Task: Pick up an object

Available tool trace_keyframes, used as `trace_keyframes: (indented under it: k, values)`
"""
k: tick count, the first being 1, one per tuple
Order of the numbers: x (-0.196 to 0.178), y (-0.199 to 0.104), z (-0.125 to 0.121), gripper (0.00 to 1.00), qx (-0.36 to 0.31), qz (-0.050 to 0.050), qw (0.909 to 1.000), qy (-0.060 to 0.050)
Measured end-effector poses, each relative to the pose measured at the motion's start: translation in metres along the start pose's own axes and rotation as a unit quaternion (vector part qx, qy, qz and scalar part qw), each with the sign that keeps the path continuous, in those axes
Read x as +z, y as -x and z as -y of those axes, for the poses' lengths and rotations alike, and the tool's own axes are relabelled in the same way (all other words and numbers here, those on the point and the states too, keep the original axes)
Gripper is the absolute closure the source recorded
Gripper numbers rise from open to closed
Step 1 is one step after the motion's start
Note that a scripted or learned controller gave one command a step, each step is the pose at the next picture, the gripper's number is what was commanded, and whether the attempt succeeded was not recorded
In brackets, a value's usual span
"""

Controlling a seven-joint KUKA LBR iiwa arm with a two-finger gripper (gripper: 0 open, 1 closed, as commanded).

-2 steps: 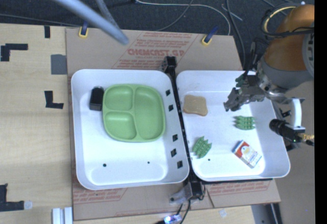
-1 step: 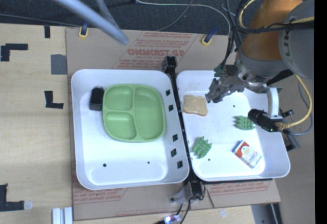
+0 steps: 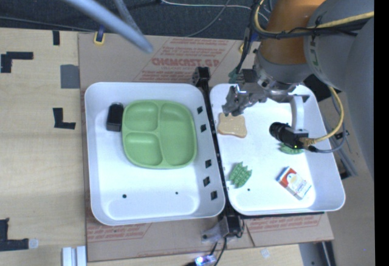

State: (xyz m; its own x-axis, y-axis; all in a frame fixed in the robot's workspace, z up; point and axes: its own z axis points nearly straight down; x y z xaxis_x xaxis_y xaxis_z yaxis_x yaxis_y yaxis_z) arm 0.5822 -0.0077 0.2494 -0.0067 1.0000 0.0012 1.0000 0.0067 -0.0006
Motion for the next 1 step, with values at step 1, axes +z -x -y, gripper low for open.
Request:
trace_keyframes:
  k: [1]
  values:
    - [0.0137, -0.0564, -0.0199, 1.00, 0.000, 0.000, 1.0000, -0.001]
